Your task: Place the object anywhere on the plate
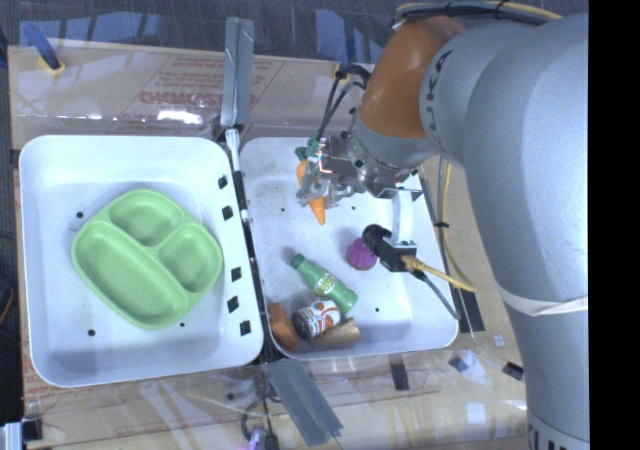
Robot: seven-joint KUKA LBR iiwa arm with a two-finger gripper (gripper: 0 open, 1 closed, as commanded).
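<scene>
One small orange carrot (316, 204) sits between the fingers of the gripper (322, 188), held above the floor of the right bin (270, 163) near its upper left part; the fingers are closed onto it, its tip pointing down. Target green plate (146, 256), three compartments, lies in the left bin (50, 168), well apart from the carrot. Lower in the right bin: a purple object (361, 253), a green bottle (325, 281), a red and white can (317, 319) touching a brown item (281, 326) at the front wall.
</scene>
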